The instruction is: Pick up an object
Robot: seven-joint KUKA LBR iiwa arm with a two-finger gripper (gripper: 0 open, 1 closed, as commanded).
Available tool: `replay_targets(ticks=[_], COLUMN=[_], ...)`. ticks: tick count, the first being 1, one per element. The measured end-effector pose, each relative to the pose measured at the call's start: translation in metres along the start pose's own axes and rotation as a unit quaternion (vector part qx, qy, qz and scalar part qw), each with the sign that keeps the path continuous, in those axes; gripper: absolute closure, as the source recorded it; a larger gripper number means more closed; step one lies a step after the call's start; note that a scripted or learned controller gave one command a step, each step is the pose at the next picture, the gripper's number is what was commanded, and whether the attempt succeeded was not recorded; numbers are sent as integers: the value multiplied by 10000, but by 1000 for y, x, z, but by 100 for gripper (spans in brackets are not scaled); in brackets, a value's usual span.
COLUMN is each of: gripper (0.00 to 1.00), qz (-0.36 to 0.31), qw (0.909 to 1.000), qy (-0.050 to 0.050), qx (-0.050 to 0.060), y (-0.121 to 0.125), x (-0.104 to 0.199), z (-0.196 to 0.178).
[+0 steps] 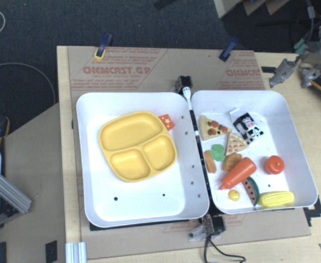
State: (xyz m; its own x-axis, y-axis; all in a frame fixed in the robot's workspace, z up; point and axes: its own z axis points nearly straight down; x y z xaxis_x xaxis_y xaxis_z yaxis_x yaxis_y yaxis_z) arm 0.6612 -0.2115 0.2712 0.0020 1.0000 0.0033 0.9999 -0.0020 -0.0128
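Note:
The right bin holds several toy foods: a pizza slice, a black-and-white toy, a tan wedge, a green piece, a carrot, a red tomato, a corn cob and a watermelon slice. In the left bin lies a yellow divided plate with a small red block at its upper right edge. My gripper hangs at the upper right, beyond the right bin's far corner and well away from all the toys.
Both bins rest on a brown board held by a yellow clamp and a blue clamp at its far edge. A black bracket sits between the bins at the back. Dark carpet surrounds the bench.

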Motion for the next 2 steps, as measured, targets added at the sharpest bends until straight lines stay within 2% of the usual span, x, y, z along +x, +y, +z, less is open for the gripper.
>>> replay_targets(ticks=[1, 2], gripper=[0, 0], qz=[-12, -14], qw=[10000, 10000], qy=[-15, -11], qx=[-61, -35], y=[2, 1], x=[0, 2], z=[-7, 35])
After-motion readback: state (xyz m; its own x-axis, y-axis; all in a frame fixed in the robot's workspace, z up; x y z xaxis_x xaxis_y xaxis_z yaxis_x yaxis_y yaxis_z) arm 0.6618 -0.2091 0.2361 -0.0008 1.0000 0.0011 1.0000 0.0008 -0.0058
